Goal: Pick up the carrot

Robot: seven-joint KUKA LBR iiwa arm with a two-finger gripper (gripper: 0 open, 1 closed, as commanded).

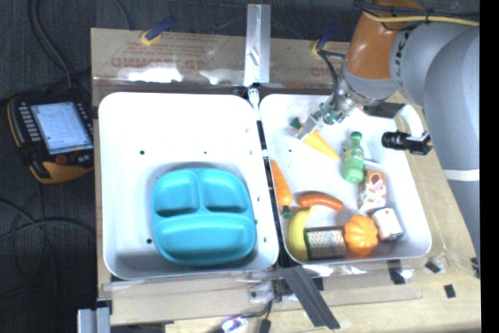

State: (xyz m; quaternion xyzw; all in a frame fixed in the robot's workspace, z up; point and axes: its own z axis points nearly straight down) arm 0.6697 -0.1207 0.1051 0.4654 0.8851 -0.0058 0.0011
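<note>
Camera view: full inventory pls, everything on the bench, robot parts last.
bins: 2, white, side by side on the bench
divided plate: 1, blue, left bin
carrot: 1, orange, right bin along its left wall
chili pepper: 1, red-orange, right bin middle
banana: 1, yellow, right bin front left
grater: 1, grey, right bin front, beside the banana
pumpkin: 1, orange, right bin front
bottle: 1, green, right bin
cartons: 2, white and red, right bin's right side
wedge: 1, yellow, right bin, just below the end effector
tablet: 1, black and orange, left of the bench
arm: 1, grey with orange band, from the right
end effector: 1, over the right bin's back
</note>
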